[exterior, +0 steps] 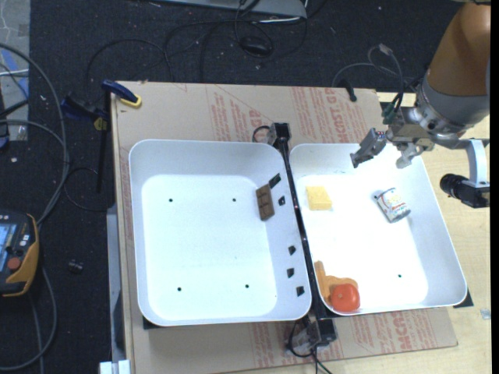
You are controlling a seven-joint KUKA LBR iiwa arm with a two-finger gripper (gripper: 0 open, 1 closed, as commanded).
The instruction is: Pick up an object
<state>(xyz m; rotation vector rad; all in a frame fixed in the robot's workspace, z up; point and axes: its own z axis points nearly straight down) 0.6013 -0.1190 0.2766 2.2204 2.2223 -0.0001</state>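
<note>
Orange-banded arm is held above the right bin's (pixel 437 209) far edge, its fingers (pixel 364 153) spread apart and empty. Below, a small can (pixel 392 206) lies nearby; cardboard covers the surface (pixel 203 107).

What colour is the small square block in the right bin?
The square block is pale yellow, seen in the camera view, near the right bin's left wall.

The left bin (pixel 156 232) held a chocolate bar (pixel 266 202) near its right wall. The right bin (pixel 437 240) held a sponge (pixel 319 198), a can (pixel 391 205) and a tomato (pixel 344 296).
</note>
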